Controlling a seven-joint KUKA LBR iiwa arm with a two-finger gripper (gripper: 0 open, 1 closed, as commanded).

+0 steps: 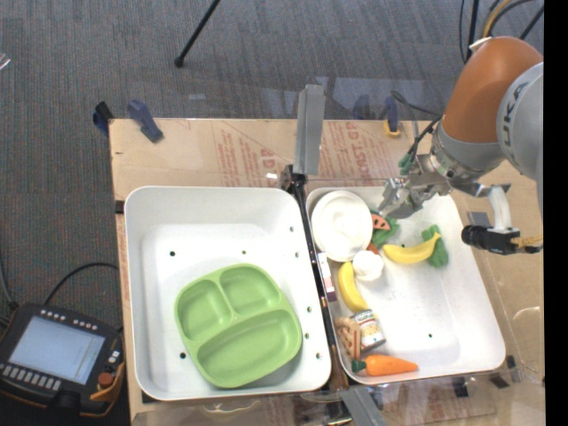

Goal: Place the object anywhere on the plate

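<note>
A green divided plate (238,325) lies in the left bin (151,238), toward its front. My gripper (393,204) hangs over the back of the right bin (461,327), just above a small red and green item (382,228) and beside a white bowl (342,222). Nothing is seen held in it. Close by lie a yellow banana (410,253) with a green piece (435,243) next to it.
The right bin also holds a small white cup (367,264), a second banana (351,287), a small can (369,329), a brown item (347,334) and a carrot (387,366) at the front. A handheld controller (58,353) sits on the floor at the left.
</note>
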